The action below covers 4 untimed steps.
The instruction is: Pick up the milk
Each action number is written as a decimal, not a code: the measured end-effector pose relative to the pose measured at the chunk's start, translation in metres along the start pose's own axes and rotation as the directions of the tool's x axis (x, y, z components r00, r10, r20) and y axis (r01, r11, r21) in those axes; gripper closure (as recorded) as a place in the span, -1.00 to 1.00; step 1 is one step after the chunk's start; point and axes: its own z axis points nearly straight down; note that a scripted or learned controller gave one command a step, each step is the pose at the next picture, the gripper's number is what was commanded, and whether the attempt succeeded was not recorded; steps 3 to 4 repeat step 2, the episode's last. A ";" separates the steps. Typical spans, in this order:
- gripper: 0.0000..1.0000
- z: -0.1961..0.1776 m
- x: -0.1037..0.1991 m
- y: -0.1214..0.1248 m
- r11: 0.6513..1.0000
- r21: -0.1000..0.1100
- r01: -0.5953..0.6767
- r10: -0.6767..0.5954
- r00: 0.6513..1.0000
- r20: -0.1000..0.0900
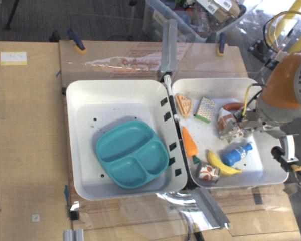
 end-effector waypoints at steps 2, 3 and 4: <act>1.00 -0.127 0.038 0.038 0.999 0.003 -0.034 0.034 0.999 -0.001; 1.00 -0.127 0.038 0.038 0.999 0.003 -0.034 0.034 0.999 -0.001; 1.00 -0.127 0.038 0.038 0.999 0.003 -0.034 0.034 0.999 -0.001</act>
